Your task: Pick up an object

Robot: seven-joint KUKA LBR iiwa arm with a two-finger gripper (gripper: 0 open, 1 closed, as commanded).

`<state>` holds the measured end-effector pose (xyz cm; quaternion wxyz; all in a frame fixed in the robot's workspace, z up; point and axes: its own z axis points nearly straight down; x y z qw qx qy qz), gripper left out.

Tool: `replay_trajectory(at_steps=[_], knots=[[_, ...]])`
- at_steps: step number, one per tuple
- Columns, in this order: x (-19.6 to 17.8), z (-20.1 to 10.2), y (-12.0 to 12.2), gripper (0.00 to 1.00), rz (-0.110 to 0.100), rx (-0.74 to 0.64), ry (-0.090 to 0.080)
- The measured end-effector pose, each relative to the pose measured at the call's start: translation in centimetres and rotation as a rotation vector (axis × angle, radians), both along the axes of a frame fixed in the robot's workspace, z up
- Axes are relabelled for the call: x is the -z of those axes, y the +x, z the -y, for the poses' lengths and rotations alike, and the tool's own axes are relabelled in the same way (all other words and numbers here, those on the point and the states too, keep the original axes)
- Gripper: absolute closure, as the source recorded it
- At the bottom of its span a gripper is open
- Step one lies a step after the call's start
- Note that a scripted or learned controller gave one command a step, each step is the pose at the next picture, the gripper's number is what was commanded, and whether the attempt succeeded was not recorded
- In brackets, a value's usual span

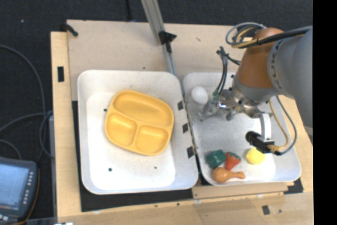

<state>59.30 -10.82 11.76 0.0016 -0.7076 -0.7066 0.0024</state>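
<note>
The tool (pixel 211 108) hangs low in the right bin (pixel 287 166), just at 4 o'clock of the white ball (pixel 199 95) — whether it grips I cannot tell. This looks like the reach step; next it must centre on the ball and lift.

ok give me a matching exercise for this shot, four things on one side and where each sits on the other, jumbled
Things:
1. yellow three-compartment plastic tray
2. white egg-shaped object
3. small yellow round toy
4. orange drumstick-shaped toy

Places:
A. near edge of the right bin, just below the green and red toys
B. middle of the left bin
C. far left corner of the right bin
D. right bin, near the front, right of the red toy

Pairs: 1-B, 2-C, 3-D, 4-A
</note>
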Motion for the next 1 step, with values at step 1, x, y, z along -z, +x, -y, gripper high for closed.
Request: replay_trajectory(at_steps=[1], knots=[[-1.48,0.05,0.27,1.00,0.009,0.007,0.001]])
